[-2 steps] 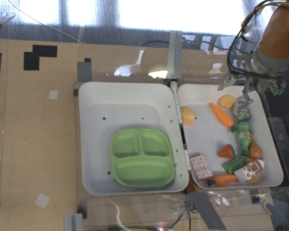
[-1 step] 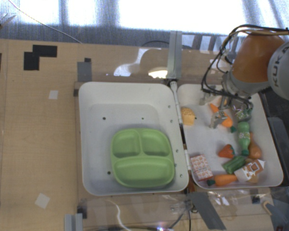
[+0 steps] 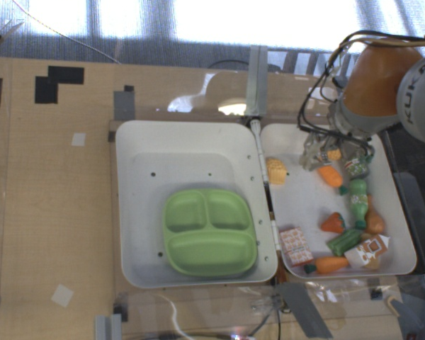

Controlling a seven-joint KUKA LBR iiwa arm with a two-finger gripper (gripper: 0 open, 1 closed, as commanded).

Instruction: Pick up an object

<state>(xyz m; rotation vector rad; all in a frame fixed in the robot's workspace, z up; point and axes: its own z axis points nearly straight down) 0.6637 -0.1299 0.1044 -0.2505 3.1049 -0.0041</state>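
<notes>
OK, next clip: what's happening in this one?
A grey KUKA arm with an orange band reaches from the right, its two-finger gripper low over the back of the right white bin, beside a small orange toy carrot. Nothing visibly sits between its fingers. That bin holds assorted toy food; the left white bin holds a green divided plastic plate.

Toy carrot (image 3: pixel 331 176), orange, lying tilted in right bin (image 3: pixel 404 253) upper area, beside green bottle (image 3: pixel 358 201).

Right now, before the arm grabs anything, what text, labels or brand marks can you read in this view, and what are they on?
"KU", cut off at the edge: on the grey arm.
Pink carton: print too small to read.
Brown and white carton: markings blurred, unreadable.
Green bottle: label unreadable.
</notes>
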